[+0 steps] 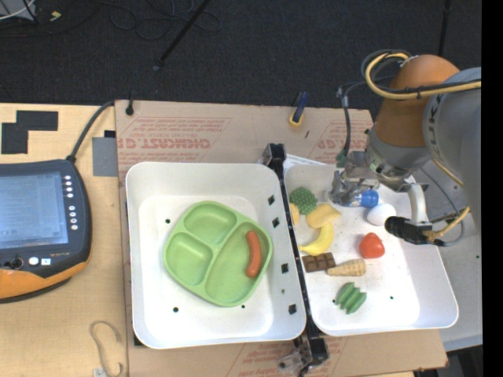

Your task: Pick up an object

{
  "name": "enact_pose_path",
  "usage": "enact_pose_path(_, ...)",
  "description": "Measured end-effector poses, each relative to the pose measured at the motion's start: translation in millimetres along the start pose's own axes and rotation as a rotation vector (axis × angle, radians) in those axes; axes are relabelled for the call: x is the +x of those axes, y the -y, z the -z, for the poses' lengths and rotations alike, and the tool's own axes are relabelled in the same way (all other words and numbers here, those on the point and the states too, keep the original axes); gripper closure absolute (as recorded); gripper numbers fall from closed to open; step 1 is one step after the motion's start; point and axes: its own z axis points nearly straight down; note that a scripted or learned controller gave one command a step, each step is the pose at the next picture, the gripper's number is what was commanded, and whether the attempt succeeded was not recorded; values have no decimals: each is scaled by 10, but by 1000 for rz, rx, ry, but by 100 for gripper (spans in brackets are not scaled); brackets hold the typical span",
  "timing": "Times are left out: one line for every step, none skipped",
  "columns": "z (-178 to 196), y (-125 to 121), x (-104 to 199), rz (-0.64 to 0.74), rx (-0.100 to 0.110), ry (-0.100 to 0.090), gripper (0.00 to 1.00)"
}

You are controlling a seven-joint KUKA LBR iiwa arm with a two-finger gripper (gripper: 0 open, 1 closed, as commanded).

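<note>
Camera view: gripper (346, 188) hangs at the right bin's (440, 289) twelve o'clock edge, just beside a yellow piece (322, 215); its grip state cannot be told.

One fixed camera looks down at a slant over both white bins (141, 210), arm (440, 108) entering from the right.

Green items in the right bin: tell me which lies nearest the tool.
The bumpy green piece at the bin's upper left, just left of the tool. The ridged green one lies far lower.
</note>
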Motion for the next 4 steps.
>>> enact_pose_path(432,-30,6,6,1,0,100)
enact_pose_path(650,-32,-14,5,3,-1,100)
enact_pose_path(627,428,389,9,10,-3,100)
enact_pose_path(652,874,568,6,11,-2,100)
